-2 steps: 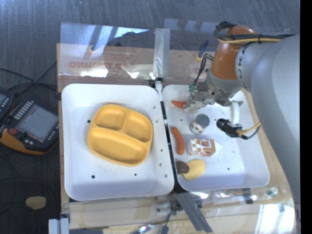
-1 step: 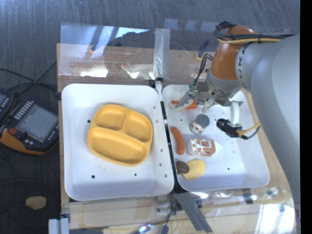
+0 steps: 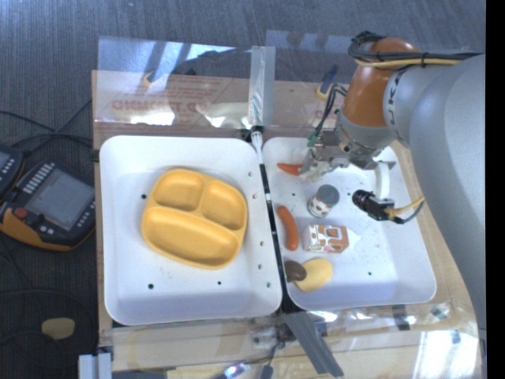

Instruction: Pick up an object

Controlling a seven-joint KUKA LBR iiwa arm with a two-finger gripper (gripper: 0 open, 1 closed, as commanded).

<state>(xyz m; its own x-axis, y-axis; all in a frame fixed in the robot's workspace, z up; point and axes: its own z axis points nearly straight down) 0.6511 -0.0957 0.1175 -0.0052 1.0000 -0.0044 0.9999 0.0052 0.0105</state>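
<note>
Gripper was seen low in the right bin, far end; finger state could not be told. Small orange carrot piece lay just beside it toward the divider, long axis roughly across the bin, nothing seen held

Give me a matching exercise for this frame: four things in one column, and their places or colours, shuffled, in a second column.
Things:
1. divided yellow plate
2. sausage
3. small can
4. carrot

Descriptions:
A. orange, at the right bin's far left, near the gripper
B. middle of the left bin
C. reddish brown, lying along the right bin's left wall
D. grey and white, mid right bin, just nearer the camera than the gripper

Pairs: 1-B, 2-C, 3-D, 4-A
</note>
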